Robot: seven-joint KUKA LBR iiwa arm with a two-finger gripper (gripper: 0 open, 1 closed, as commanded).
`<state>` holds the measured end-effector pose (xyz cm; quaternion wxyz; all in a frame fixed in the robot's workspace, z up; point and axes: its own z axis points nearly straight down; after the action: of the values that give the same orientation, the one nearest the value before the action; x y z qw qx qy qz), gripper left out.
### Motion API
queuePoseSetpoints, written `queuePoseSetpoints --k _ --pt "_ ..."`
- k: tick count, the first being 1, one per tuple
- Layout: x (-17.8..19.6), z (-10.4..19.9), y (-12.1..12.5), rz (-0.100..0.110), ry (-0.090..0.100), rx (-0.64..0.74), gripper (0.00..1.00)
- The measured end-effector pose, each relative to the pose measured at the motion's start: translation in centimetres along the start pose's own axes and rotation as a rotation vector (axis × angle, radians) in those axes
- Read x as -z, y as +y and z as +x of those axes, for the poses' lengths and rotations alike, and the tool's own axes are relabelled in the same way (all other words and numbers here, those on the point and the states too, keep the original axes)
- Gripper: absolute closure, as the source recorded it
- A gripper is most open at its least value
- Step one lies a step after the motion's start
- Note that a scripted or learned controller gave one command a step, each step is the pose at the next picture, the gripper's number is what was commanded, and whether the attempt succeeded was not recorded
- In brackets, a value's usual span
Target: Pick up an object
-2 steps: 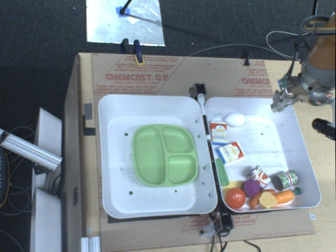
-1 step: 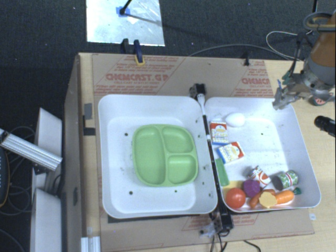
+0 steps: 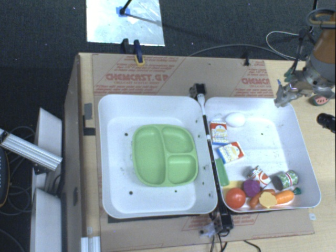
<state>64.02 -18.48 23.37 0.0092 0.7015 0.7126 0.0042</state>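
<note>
Fingers [image 3: 283,96]: poised over the far right corner of the right bin [image 3: 294,140], nothing between them; whether parted or closed cannot be told. Right bin contents: white egg [image 3: 235,119], two small cartons [image 3: 224,142], tomato [image 3: 235,197], carrot [image 3: 284,197], can [image 3: 285,179]. Left bin [image 3: 113,140]: green divided tray [image 3: 164,155].

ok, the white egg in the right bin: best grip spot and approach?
Take the white egg across its narrow middle, coming straight down. It lies alone near the right bin's far wall, open floor to its right; only the small carton sits near, so probably keep the fingers off that side.
</note>
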Motion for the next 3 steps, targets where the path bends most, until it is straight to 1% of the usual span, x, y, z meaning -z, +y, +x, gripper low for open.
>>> queuePoseSetpoints --k 1,2,3 --pt "1.1 0.0 0.1 -0.004 -0.001 0.003 1.00" --pt "1.1 0.0 0.1 -0.003 -0.002 0.004 0.00" --pt "-6.5 3.8 -5.9 0.020 0.008 -0.014 0.00"
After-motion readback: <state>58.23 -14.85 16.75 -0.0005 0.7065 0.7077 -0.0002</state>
